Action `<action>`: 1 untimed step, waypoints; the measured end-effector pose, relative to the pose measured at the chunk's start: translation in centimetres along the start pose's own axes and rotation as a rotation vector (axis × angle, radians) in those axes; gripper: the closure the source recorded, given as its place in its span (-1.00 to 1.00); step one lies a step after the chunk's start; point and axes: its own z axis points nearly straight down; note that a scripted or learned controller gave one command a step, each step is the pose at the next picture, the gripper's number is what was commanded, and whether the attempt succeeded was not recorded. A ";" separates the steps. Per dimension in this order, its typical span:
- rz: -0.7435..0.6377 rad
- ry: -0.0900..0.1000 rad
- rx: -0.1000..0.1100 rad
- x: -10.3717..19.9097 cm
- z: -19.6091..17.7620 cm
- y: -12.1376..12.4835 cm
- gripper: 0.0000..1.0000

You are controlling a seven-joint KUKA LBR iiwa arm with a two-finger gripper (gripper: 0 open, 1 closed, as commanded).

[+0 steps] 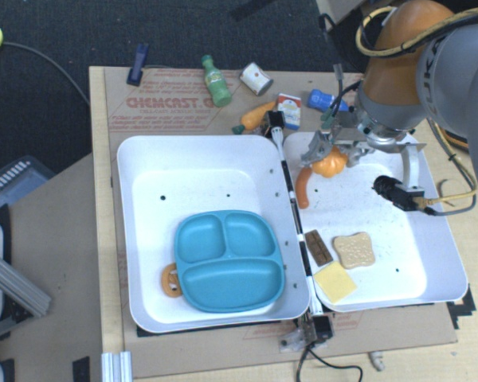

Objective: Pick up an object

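Note:
My gripper [332, 153] hangs over the far left part of the right bin [430, 285]. A small orange fruit [331, 165] sits between its two fingers, which close on it from either side. Just left of it an orange sausage [303, 188] lies by the bin's left wall. Nearer the front of this bin lie a brown bar [317, 247], a slice of toast [354, 250] and a yellow cheese slice [334, 282].
The left bin [143, 181] holds a blue divided plate [227, 259] with a pretzel [170, 280] at its left edge. Behind the bins lie a green bottle [217, 80], a white can [256, 78], a carrot [255, 116], a small carton [288, 110] and a blue marker [137, 64].

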 end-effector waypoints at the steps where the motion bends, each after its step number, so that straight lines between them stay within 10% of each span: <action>1: 0.001 0.000 0.005 4.6 0.1 -4.9 1.00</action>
